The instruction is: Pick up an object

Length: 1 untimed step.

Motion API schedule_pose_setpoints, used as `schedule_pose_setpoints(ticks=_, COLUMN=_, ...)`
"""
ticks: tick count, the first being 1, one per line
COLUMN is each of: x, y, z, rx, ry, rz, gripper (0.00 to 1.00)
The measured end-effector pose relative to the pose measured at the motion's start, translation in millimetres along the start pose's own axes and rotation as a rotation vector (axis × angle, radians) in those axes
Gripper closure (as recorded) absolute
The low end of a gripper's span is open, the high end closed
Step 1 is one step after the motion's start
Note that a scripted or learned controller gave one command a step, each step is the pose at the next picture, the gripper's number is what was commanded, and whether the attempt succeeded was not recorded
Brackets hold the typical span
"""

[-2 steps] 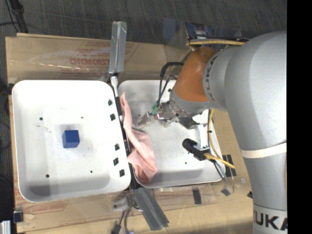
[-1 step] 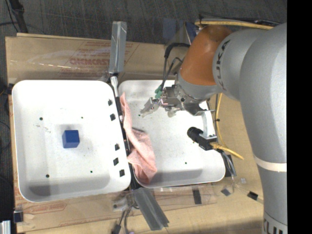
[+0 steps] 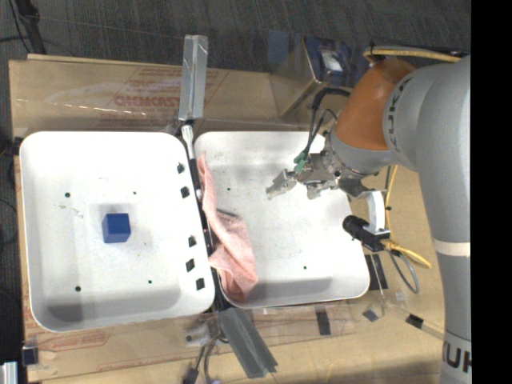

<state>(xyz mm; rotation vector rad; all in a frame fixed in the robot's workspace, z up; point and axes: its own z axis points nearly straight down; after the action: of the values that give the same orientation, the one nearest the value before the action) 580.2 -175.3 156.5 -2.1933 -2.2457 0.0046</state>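
Small blue cube (image 3: 117, 226) sits in left white bin (image 3: 48, 158), left of centre. Crumpled pink cloth (image 3: 228, 242) lies along left edge of right white bin (image 3: 352, 282). Two-finger gripper (image 3: 280, 184) hovers over right bin's upper middle, holding nothing; jaw state: cannot tell

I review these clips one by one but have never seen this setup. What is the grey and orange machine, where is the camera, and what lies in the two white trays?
It is a robot arm with a two-finger gripper, filmed by one fixed camera looking down at a slant; the arm enters from the right. Two shallow white bins sit side by side. The left bin holds a small blue cube. A pink cloth lies along the left edge of the right bin, where the gripper hangs. Nothing shows between its fingers.
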Motion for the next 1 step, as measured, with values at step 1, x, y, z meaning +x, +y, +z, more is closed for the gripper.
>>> schedule_pose_setpoints(ticks=1, x=29.1, y=-26.2, z=29.5, rx=0.003, ry=0.002, rz=0.264, gripper=0.0)
